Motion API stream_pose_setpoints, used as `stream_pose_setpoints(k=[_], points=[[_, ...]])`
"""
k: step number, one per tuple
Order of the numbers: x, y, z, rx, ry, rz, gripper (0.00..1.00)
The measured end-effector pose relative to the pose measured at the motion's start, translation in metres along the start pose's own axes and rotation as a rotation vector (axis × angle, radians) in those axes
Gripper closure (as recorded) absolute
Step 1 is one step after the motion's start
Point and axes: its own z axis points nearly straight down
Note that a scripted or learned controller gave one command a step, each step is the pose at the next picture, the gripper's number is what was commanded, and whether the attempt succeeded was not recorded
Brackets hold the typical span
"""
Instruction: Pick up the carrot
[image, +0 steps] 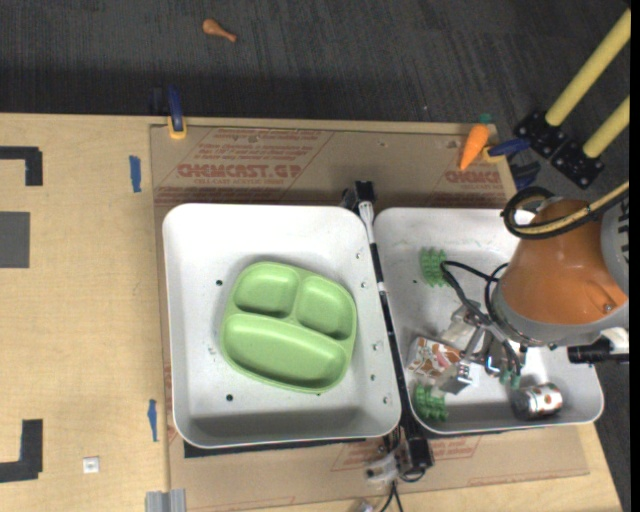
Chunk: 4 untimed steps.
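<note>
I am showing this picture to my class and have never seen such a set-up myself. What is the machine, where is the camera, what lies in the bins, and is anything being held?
One camera looks down at a slant on a bench with two white bins side by side. The grey and orange shape at the right is a robot arm reaching into the right bin. Its claw hangs low among the clutter there; whether it is open or shut cannot be told, and nothing can be seen in its grip. The left bin holds a green divided tray. The right bin holds small green pieces, a crumpled wrapper and a silver can. A carrot lies outside the bins, on the board behind them.
</note>
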Motion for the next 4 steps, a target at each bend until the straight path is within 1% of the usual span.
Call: stream_pose_setpoints(k=[1,2,3,4], points=[[-0.028,-0.089,-0.059,0.003,0.015,-0.282,0.0],[-0.043,-0.13,0.017,0.003,0.016,-0.083,0.0],[-0.045,-0.129,0.005,0.002,0.01,-0.081,1.0],[-0.045,-0.13,-0.103,0.001,0.015,-0.439,1.0]])
